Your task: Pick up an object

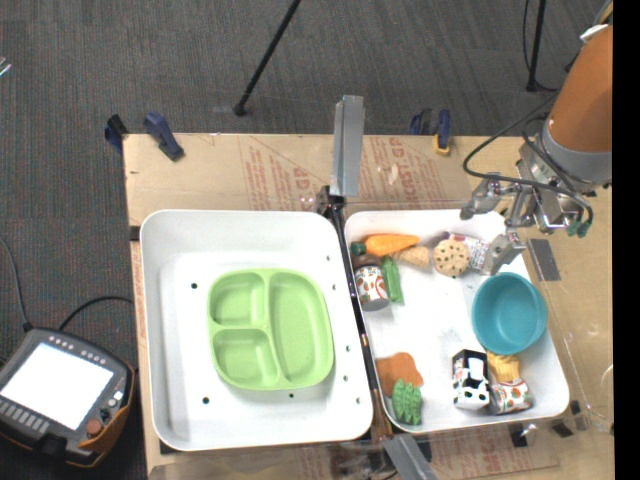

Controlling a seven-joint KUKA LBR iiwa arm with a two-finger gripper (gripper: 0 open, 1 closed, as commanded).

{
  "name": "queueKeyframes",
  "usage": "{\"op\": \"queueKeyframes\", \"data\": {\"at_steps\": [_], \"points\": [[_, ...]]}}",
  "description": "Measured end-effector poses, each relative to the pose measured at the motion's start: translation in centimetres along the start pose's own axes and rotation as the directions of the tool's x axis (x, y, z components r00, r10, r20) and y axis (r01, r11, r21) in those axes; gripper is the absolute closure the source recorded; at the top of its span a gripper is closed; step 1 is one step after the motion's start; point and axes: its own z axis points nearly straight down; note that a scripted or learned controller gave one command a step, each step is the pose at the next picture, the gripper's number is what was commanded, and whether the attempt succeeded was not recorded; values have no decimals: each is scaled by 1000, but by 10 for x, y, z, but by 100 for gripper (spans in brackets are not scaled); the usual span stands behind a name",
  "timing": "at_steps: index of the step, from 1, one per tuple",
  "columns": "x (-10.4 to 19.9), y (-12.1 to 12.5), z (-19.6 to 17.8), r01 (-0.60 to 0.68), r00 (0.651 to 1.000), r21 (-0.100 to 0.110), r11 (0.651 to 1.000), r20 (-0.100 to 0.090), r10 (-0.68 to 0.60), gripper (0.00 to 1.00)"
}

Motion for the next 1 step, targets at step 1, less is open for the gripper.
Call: {"op": "queueKeyframes", "data": {"at_steps": [1], "points": [[74, 45, 121, 69, 998, -4, 998, -14, -69, 0]]}}
